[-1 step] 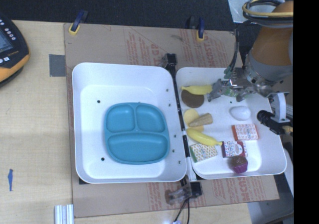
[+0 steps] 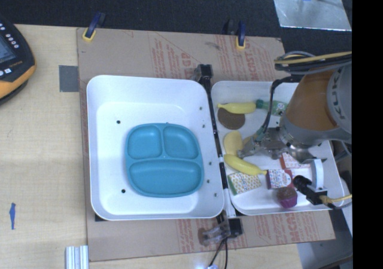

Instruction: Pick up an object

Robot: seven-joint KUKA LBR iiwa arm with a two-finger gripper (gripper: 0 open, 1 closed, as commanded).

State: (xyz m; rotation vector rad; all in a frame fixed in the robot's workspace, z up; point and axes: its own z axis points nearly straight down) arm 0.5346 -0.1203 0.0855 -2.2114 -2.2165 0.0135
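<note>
Here the gripper (image 2: 258, 145) hangs low in the right bin (image 2: 335, 160), and whether it is open or closed I cannot tell. The nearest pickable thing is the lower banana (image 2: 243, 164), lying just beside the gripper toward seven o'clock, its long axis running from ten to four o'clock. A second banana (image 2: 237, 107) lies farther off toward eleven o'clock, with a brown round piece (image 2: 231, 119) beneath it.

A blue divided plate (image 2: 163, 159) sits near the middle of the left bin (image 2: 102, 97). Under both bins lies a brown cardboard sheet (image 2: 149, 52), clamped along its far edge. At the bench's far left edge rests a yellow-and-black handheld controller (image 2: 12, 58). A grey tape patch (image 2: 69, 78) sits just left of the cardboard.
</note>
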